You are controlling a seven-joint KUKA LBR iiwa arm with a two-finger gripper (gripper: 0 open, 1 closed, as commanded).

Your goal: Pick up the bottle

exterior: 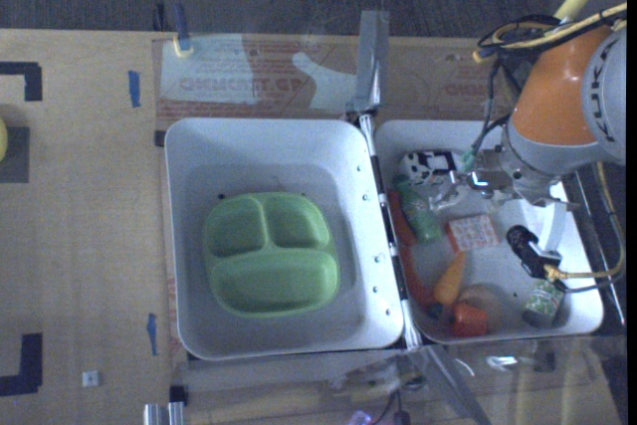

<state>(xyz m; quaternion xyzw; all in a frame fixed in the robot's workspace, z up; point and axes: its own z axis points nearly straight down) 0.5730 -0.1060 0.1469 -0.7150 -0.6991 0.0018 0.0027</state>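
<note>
While its finger state cannot be told from above, the end effector (460, 182) hangs over the right bin's (587, 314) crowded far half. The bottle (420, 214) lies just beside it, near the divider edge. The left bin (189, 164) holds a green tray (269, 252) with bare floor around it.

Slanted overhead view of both bins (189, 149)

My tool (460, 182) is hanging over the right bin (587, 314), just beside the green bottle (422, 219). A green divided tray (270, 252) is lying in the left bin (189, 214).
</note>
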